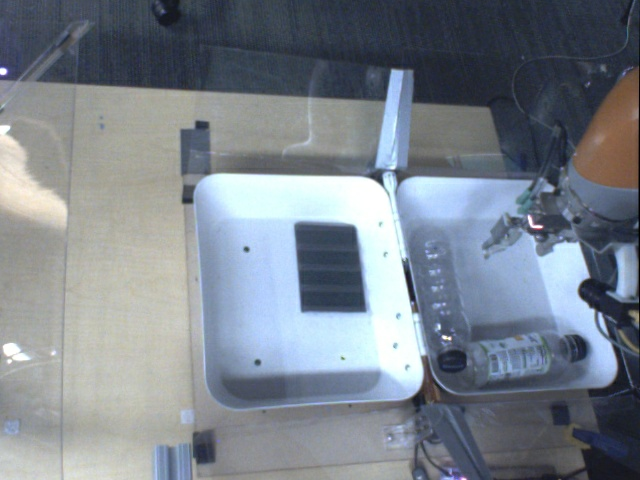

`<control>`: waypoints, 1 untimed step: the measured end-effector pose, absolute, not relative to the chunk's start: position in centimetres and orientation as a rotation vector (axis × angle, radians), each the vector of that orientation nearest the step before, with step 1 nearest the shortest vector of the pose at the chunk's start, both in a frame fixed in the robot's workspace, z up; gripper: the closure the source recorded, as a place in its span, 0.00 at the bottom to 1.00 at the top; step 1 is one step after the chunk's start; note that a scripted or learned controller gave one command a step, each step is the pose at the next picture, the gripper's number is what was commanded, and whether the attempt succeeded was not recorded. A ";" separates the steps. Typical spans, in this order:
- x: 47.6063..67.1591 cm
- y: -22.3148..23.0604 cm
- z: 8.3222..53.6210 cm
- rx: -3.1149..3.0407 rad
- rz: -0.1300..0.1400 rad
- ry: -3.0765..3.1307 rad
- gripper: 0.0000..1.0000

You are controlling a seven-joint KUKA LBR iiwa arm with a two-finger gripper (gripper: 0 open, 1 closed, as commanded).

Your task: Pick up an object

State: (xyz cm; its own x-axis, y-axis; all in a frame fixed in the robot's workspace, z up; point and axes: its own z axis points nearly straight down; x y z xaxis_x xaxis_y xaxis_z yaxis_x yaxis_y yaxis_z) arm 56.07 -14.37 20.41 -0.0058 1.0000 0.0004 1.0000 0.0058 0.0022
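Note:
A black ribbed rectangular block (330,266) lies flat in the middle of the left bin (225,298). In the right bin (500,298) a clear plastic bottle (440,303) lies along the left wall, its dark cap toward the front. A second clear bottle with a pale label (515,357) lies along the front wall, cap to the right. My gripper (510,225) hovers over the right bin's back right part, open, with nothing between its fingers. It is above and right of both bottles and touches neither.
The grey arm with its orange band (612,143) comes in over the right bin's right edge. A metal divider strip (394,128) stands behind the gap between the bins. Cables (610,308) hang at the right rim.

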 end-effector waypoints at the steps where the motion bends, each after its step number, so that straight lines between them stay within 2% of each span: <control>1: 59.5 -9.6 11.7 2.179 0.007 2.257 0.00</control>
State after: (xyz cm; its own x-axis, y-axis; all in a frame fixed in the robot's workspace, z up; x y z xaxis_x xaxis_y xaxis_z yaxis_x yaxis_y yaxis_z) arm 59.49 -9.64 11.73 -0.0349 0.9994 0.0003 0.9994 0.0349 0.0063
